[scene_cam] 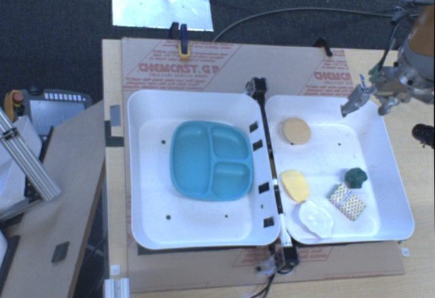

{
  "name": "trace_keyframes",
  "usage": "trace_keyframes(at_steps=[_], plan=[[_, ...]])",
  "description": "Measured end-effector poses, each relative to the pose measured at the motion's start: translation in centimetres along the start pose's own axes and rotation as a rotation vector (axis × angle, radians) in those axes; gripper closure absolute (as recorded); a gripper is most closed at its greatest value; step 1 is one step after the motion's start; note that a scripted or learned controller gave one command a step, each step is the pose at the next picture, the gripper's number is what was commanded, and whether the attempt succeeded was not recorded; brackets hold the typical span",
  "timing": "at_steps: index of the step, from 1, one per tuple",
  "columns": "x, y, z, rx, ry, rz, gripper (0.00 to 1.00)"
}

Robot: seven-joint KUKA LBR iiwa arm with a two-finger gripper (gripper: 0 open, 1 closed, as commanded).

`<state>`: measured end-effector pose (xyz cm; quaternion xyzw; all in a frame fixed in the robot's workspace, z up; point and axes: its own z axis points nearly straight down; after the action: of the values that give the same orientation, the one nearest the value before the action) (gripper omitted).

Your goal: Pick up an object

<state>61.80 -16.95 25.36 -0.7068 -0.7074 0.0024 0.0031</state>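
two shallow white bins are sitting side by side on the table (115, 72), which is covered by a cardboard sheet printed with red lettering. the left bin (146, 222) is holding a blue divided plate (211, 160), lying flat near its middle with its three compartments facing up. the right bin (387, 181) is carrying the loose things: a round tan disc (296, 130) is lying toward its far left corner, a yellow piece (295, 185) is resting nearer the divider between the bins, a white crumpled piece (316, 218) is lying just in front of the yellow one and seems to be touching it, a small checkered packet (347, 202) is sitting tilted to the right of the white piece, and a dark green lump (355, 177) is sitting just behind the packet, close to it. the arm is reaching in from the right, and the gripper (370, 101) is hanging over the far right corner of the right bin, above its rim, with its two fingers spread apart and nothing between them. it is well apart from every object in the bin, the tan disc being the nearest. a yellow and black clamp (183, 41) is gripping the far edge of the cardboard.
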Motion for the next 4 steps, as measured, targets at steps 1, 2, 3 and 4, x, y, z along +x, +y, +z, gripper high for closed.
trace_keyframes(at_steps=[1,2,3,4], plan=[[0.0,0.2,-0.6,-0.010,-0.002,-0.002,0.00],[1.0,0.1,4.3,-0.007,-0.001,-0.005,0.00],[1.2,-0.4,10.4,-0.006,-0.001,-0.001,0.00],[0.6,0.1,16.2,-0.005,-0.001,0.000,0.00]])
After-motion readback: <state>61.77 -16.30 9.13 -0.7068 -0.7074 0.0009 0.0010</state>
